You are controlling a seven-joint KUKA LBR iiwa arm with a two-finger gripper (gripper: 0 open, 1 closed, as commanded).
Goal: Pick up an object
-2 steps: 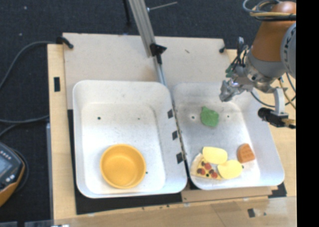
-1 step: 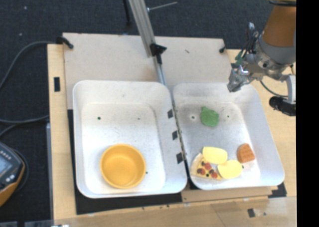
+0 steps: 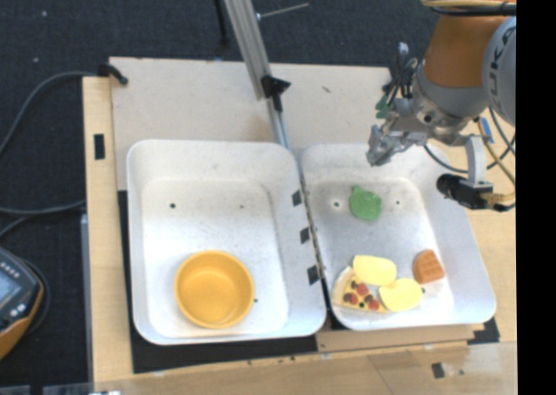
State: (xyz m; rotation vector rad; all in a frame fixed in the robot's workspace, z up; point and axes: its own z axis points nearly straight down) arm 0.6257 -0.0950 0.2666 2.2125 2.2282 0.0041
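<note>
Since the gripper (image 3: 379,155) hangs over the right bin's (image 3: 452,233) far edge and you can't tell its jaw state, nothing's picked yet; closest target is the green object (image 3: 366,203), just below it near that far edge

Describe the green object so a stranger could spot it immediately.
Look at the right-hand white bin, the one nearer the arm. The green object lies alone on the floor of its far half, just below the gripper. It is the only green thing; the yellow, orange and pizza-like pieces cluster at the bin's near edge.
</note>
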